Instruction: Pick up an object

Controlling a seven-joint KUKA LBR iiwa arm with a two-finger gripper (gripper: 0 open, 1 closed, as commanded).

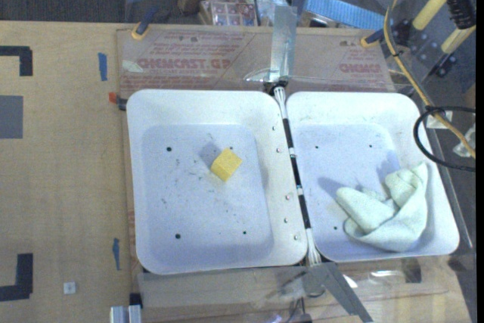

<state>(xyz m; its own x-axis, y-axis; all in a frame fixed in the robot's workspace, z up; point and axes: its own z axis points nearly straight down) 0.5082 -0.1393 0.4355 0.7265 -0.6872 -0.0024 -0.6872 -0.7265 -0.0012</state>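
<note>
Yellow block (226, 164): left bin (151, 110) | white cloth (386, 212): right bin (340, 106) | gripper: cannot tell

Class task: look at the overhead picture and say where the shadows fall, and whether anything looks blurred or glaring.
Camera view: the yellow block casts a short soft shadow up-left; the white cloth shadows the right bin floor to its left; sharpness is moderate and grainy; no strong glare on the left bin.

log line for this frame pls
stage: before grasp | left bin: yellow block | right bin: white cloth | held: nothing seen
</note>
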